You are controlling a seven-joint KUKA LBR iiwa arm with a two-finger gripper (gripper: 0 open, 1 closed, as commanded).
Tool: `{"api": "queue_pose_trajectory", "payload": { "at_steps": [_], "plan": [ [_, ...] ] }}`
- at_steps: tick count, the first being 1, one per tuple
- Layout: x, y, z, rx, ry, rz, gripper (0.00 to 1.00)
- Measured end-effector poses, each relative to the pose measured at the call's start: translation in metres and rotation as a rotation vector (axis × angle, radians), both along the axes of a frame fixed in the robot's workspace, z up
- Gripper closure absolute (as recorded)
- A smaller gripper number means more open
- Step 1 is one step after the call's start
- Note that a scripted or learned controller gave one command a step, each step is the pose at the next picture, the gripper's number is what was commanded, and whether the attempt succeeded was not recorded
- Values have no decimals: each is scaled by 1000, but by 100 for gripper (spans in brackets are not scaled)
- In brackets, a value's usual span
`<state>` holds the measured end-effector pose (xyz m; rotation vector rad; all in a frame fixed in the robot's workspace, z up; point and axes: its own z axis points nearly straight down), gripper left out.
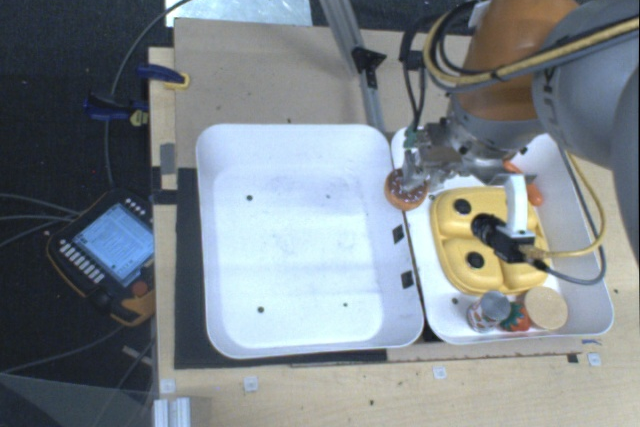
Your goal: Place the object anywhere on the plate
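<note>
From above, the grey arm (590,85) with its orange band reaches in from the right over the upper left corner of the right bin (590,307). The tool (413,165) hangs at that bin's left rim, close to the gap between the two bins. Its state cannot be told from this angle.

Just below the tool lies the small brown round object (404,192). It sits on the rim where the right bin meets the left bin (290,215). It seems to touch the tool's lower end, though the blur there leaves this unsure.

The yellow plate (458,237), marked with dark spots, rests in the right bin just to the right of the brown object, and the two are apart. Beyond the plate's near edge, a tan disc (547,309) lies in the bin's corner, with a small grey item (487,312) beside it. The bins stand on a pale brown surface (260,85).
</note>
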<state>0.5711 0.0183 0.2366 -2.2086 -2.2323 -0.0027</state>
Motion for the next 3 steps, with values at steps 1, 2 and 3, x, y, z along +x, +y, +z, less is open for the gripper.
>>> {"api": "queue_pose_trajectory", "payload": {
  "at_steps": [1,2,3],
  "plan": [
    [-7,55,-11,0,1,0,100],
    [-5,115,-2,0,-2,1,100],
    [-5,111,-3,-1,-1,-5,0]
  ]
}}
